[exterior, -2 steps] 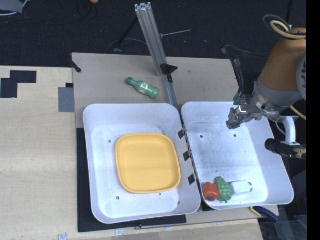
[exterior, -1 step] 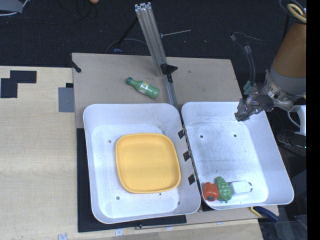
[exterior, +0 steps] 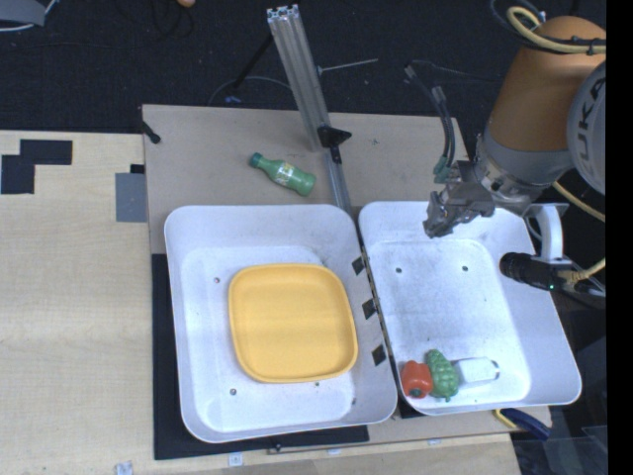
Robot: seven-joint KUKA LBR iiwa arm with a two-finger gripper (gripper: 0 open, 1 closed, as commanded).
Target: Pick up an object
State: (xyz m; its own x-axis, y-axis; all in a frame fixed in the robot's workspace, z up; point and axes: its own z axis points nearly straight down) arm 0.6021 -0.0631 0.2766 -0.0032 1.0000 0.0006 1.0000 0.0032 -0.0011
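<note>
On the bench (exterior: 89,265) we see a green bottle (exterior: 283,173) lying beyond the left bin (exterior: 188,265), which holds a yellow plate (exterior: 292,321). The right bin's (exterior: 524,344) near edge carries a red-and-green toy (exterior: 431,375). The gripper (exterior: 442,220) hangs over its far edge, with nothing visibly between its parts.

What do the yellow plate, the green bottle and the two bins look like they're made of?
The yellow plate looks like matte moulded plastic: uniform colour, soft rounded rim. The green bottle, lying on the bench behind the bins, seems to be glossy plastic with a pale label, though it is small. The left bin and right bin look like thin white plastic, scuffed and speckled grey.
</note>
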